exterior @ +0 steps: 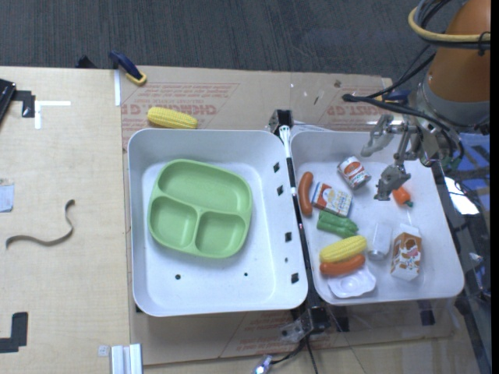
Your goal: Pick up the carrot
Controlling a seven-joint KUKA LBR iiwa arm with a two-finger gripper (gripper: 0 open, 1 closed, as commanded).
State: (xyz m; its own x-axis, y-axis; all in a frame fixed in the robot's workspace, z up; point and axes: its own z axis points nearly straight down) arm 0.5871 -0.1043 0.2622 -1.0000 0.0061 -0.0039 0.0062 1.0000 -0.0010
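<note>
On the far left, the wooden surface (62, 287) is mostly open, with a thin curved cord (43, 236) lying on it and some dark brackets at its left edge. Behind the bins, on the cardboard, a yellow corn cob (172, 118) lies just beyond the back rim of the left bin, and a blue and yellow clamp (127, 66) sits further back.

The left bin (148, 287) holds a green divided plate (203, 207) placed toward its back left part. There is much free white floor along the front and the right side of this bin.

The right bin (448, 275) touches the left one along the middle rim. It is crowded. Near its left wall stands a red sausage (305, 188), then a small snack box (334, 200), a green pepper (337, 224), a second corn cob (343, 248) with an orange-red piece under it, and a white cup (351, 285) at the front edge. A small can (354, 171) lies further back, and a milk carton (406, 255) is near the front right.

The carrot (402, 196) lies close to the right wall, with little room on that side. The gripper (387, 185) hangs just beside it on its left, touching or almost touching; its fingers look narrow and nothing is seen between them.
</note>
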